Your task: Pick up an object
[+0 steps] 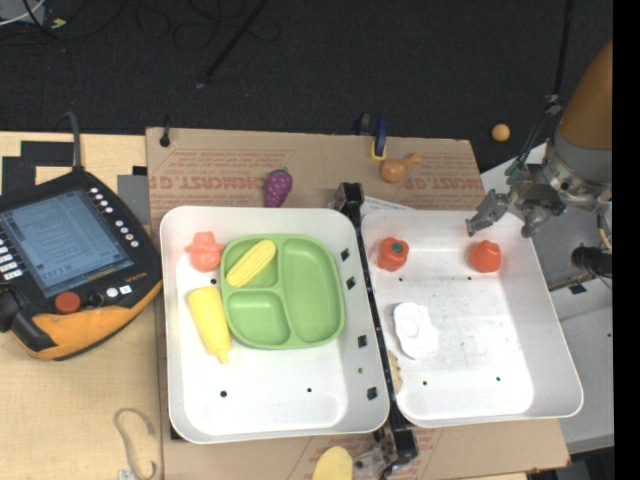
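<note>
My gripper (506, 220) hangs over the far right corner of the right bin (520, 368), its two fingers spread open with nothing between them. A red tomato-like toy (485, 256) lies just below and slightly left of the fingertips, apart from them. In the same bin, a second red toy with a green top (392, 253) rests near the far left corner. A white lumpy object (415, 330) lies by the left wall.
The left bin (260, 398) holds a green divided plate (285, 293) with a corn cob (250, 261), a yellow bottle (210, 320) and a pink toy (203, 251). Purple grapes (278, 186) and an orange toy (398, 168) lie behind the bins. A control tablet (65, 258) sits at far left.
</note>
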Robot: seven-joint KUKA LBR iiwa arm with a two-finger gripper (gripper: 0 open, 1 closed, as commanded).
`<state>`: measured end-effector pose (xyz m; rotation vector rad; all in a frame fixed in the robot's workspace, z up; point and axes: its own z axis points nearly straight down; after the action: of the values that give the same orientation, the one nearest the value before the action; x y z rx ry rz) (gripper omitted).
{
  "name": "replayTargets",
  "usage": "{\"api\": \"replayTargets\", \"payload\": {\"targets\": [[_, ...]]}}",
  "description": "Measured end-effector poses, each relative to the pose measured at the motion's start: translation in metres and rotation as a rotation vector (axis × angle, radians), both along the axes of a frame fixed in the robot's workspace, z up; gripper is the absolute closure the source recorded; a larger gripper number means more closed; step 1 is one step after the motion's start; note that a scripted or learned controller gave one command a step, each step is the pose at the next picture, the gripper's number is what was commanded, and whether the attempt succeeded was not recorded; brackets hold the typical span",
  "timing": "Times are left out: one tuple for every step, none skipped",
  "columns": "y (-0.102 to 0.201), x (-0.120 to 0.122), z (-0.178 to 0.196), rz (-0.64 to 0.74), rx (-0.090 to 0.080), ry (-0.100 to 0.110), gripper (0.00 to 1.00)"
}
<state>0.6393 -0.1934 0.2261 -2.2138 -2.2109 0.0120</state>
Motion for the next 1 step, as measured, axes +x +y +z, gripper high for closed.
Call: {"api": "replayTargets", "payload": {"targets": [[-0.0003,0.0025,0.0087,0.002,-0.003,-0.014,0.0]]}}
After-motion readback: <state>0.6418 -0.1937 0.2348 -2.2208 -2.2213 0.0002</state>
